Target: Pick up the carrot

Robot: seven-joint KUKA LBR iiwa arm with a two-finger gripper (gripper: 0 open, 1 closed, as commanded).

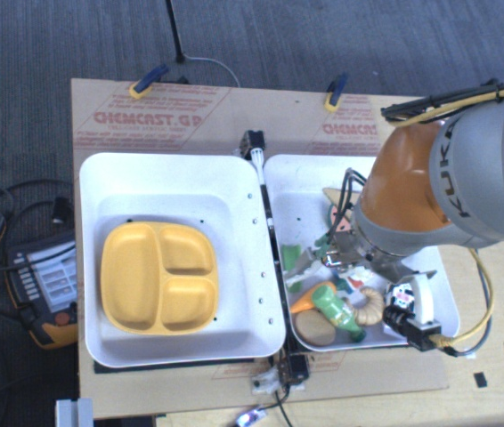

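The carrot (304, 303) lies in the right bin (310, 178), near that bin's front left corner, its orange end poking out toward the wall between the two bins. A green object (338, 309) lies touching it on its right, slanting toward the front. Just in front of both sits a tan, rounded object (315, 330), and a beige curved piece (372, 307) rests to the right of the green one. The arm (430, 185), grey with its orange band, hangs over the middle of this bin, and the pincer (345, 258) sits above the clutter just behind the carrot; whether it is spread or pressed together I cannot tell. In the left bin (109, 178) rests a yellow divided tray (158, 276). Both bins stand on the desk (145, 118).
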